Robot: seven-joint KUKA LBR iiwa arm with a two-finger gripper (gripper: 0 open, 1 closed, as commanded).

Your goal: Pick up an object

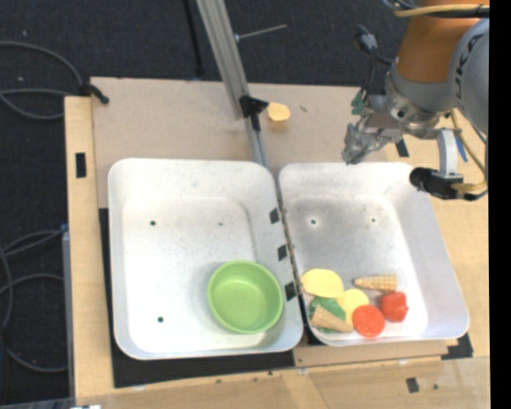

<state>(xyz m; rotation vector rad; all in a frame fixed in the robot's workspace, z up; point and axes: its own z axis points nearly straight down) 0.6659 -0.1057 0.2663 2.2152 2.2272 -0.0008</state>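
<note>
We see the grey arm with its orange band in the upper right of the frame, its two-finger gripper (358,150) hanging above the far rim of the right-hand shallow white bin (426,228), and we cannot tell how the gripper is set from this slant. The pickable things sit well apart from it, clustered in the lower middle of the frame at the near edge of that bin: a pale yellow flat oval piece (322,281), a tan waffle cone (376,283), and two red round toy fruits (380,314). A light green plastic bowl (245,296) rests in the left-hand white bin (153,194). We judge the task barely begun: nothing is lifted, and the descent and grasp remain.
</note>
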